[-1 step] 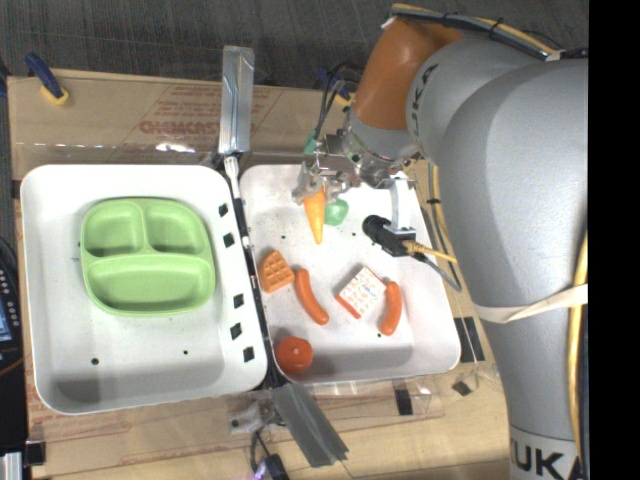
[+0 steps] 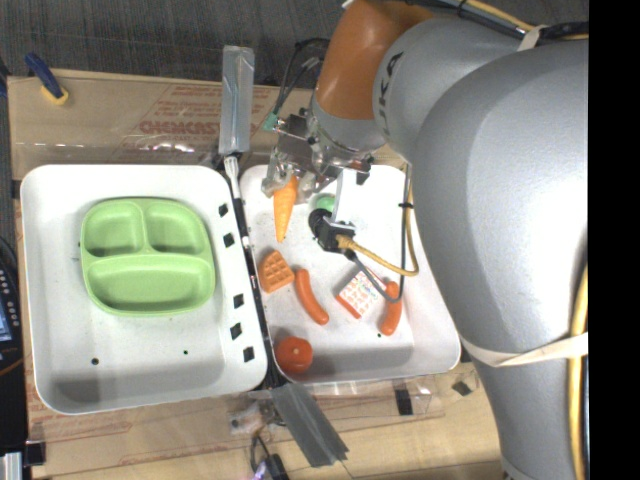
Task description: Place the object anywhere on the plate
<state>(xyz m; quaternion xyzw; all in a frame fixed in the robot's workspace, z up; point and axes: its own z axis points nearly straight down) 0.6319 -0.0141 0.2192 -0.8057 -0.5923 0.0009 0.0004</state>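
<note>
- I see the pale green three-compartment plastic plate (image 2: pixel 148 256) lying flat in the left shallow white bin (image 2: pixel 60 368), a little toward 11 o'clock of that bin's middle.
- The right shallow white bin (image 2: pixel 425 343) carries the toy food, and the grey arm with the orange band (image 2: pixel 365 53) reaches down into its 12 o'clock end.
- The gripper (image 2: pixel 298 176) sits low over the 11 o'clock corner of the right bin, right at the thick top of the orange cone-shaped toy carrot (image 2: pixel 284 206).
- The carrot points its tip toward 6 o'clock; its thick end touches or lies just under the jaws, and I cannot tell whether the jaws are spread or closed on it.
- At 6 o'clock from the carrot lies a small orange waffle-patterned square piece (image 2: pixel 276 270), with an orange-red toy sausage (image 2: pixel 311 296) just beside it at 4 o'clock.
- A white and pink patterned block (image 2: pixel 356 293) lies at 3 o'clock from that sausage, and a second orange-red sausage-shaped piece (image 2: pixel 391 314) lies just beyond it.
- A round red-orange toy tomato (image 2: pixel 294 352) rests at the 7 o'clock corner of the right bin, against the wall.
- Both bins sit on the counter (image 2: pixel 120 438), side by side, their inner walls touching.
</note>
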